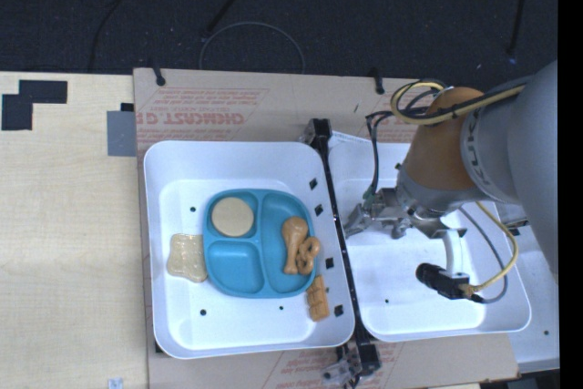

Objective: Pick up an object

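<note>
In the left bin [173,168] lies a blue divided plate [239,271]. It carries a round tan disc [231,216] in its upper left section and a tan drumstick-shaped piece [293,240] beside a pretzel-like piece [311,253] in its right section. A pale toast-like slab [187,257] rests against the plate's left rim. A small brown block [317,298] sits by the plate's lower right corner. My gripper [390,220] hangs low over the left part of the right bin [510,314], its tips hidden under the wrist, far from all these items.
The black divider [333,232] runs between the two bins. A black plug on a yellow cable [444,281] dangles from the arm over the right bin's floor. The orange-banded wrist [442,150] covers the right bin's upper part. Cardboard lies under both bins.
</note>
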### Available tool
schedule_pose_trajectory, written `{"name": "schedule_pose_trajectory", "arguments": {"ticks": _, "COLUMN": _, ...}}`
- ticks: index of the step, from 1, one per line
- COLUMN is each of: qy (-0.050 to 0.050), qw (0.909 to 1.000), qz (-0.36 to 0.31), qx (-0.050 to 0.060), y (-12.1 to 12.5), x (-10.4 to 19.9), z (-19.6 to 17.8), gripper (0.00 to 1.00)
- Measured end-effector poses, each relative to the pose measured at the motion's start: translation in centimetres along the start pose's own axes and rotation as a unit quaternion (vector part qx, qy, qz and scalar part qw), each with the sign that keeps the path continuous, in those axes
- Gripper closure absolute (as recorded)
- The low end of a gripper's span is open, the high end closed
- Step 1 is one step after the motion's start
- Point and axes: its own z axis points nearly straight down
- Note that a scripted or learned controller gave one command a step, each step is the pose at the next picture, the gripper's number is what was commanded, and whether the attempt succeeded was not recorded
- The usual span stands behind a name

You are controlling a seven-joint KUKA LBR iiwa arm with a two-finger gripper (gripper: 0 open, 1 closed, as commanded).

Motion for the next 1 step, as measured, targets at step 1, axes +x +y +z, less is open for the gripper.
{"name": "schedule_pose_trajectory", "arguments": {"ticks": 1, "qy": 0.000, "qw": 1.0000, "qz": 0.003, "qx": 0.000, "y": -0.03, "x": -0.13, "z": -1.09, "gripper": 1.00}}
